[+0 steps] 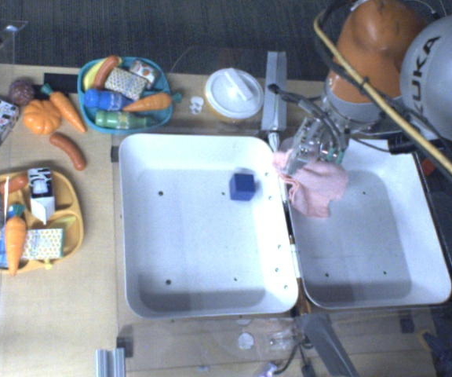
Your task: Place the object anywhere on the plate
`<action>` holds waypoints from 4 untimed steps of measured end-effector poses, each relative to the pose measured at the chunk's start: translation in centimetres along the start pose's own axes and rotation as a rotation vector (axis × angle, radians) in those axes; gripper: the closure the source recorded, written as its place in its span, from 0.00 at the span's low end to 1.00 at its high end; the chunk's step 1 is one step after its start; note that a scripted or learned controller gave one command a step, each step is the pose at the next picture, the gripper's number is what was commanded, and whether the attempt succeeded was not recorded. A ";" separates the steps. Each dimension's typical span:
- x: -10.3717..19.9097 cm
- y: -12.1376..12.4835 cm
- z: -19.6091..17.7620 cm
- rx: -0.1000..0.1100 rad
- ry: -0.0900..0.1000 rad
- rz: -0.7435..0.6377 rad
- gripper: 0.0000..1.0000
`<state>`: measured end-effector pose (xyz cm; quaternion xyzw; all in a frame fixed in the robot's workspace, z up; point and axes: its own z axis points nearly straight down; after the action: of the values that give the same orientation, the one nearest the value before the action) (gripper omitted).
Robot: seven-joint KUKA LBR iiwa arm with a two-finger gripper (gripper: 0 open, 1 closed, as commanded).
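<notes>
Pink cloth (318,187) draped over the near-left corner of the right bin (383,281), bunched up at the gripper (311,154), finger state impossible to tell; blue cube (242,185) alone in the left bin (202,289).

Pink plate (318,188), tilted, at right bin's (383,289) left edge

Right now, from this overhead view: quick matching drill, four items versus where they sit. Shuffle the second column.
Items:
1. blue block
2. pink cloth
3. white lid
4. orange pumpkin

Places:
A. bench, far left, beside the carrots
B. inside the left bin
C. at the gripper, over the right bin's left edge
D. bench, behind the left bin

Pairs: 1-B, 2-C, 3-D, 4-A
</notes>
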<state>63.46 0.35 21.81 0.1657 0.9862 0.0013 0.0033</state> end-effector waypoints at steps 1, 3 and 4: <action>1.8 4.9 0.5 -0.001 0.000 -0.335 1.00; 5.3 15.0 -1.2 -0.003 -0.001 -0.340 1.00; 5.8 19.6 -0.8 -0.003 0.000 -0.339 1.00</action>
<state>64.42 20.76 22.62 -0.0031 1.0000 0.0021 0.0038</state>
